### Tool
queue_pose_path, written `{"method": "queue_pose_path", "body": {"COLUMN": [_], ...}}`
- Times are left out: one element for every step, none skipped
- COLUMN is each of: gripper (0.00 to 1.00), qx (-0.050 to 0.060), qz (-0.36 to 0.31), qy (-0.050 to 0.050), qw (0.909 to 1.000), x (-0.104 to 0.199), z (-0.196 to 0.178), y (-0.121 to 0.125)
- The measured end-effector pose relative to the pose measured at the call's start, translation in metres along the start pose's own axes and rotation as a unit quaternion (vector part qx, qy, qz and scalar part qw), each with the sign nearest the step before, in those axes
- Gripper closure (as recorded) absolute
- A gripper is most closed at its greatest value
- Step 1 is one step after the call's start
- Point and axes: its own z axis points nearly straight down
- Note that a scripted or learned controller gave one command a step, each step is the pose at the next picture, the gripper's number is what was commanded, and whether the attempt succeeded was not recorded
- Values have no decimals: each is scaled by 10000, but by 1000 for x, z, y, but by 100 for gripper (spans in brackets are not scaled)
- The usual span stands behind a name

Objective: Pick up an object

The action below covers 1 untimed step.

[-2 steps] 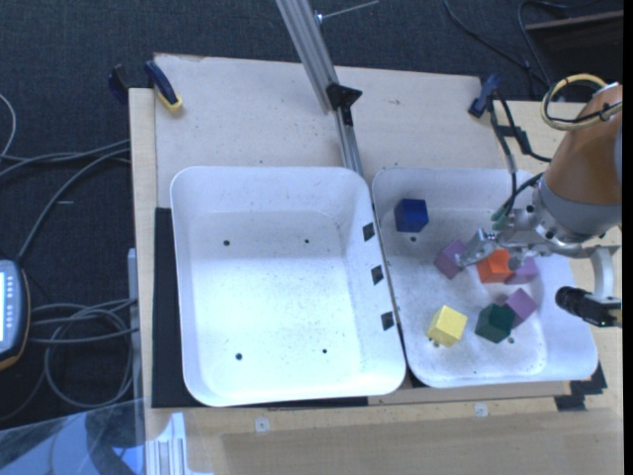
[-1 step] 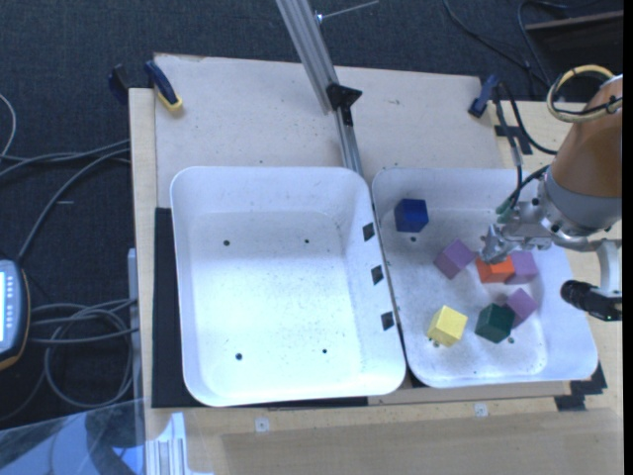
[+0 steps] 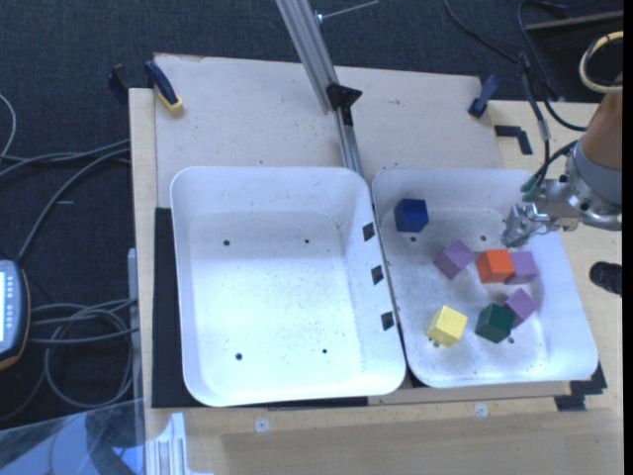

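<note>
Small blocks are seen in the right bin point(image 3: 579, 339), right of centre: orange block point(image 3: 495, 264), purple blocks, green block point(image 3: 494, 323), yellow block point(image 3: 448, 325), blue block point(image 3: 411, 215). The gripper point(image 3: 518, 228) is poised just above-right of the orange block; its jaw state cannot be told, and no writing can be read.

Grey arm point(image 3: 601, 171) — orange band above wrist — ending in metallic, silvery hardware.

Right of frame: gripper point(image 3: 518, 228) low over right bin point(image 3: 564, 359), just above orange cube point(image 3: 495, 265) among purple blocks point(image 3: 456, 257).
</note>
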Motion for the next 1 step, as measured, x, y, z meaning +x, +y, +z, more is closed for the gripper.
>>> {"method": "queue_pose_path", "body": {"gripper": [100], "qx": [10], "qz": [-2], "qy": [3], "qw": [10000], "x": [0], "z": [-26], "y": [2]}}
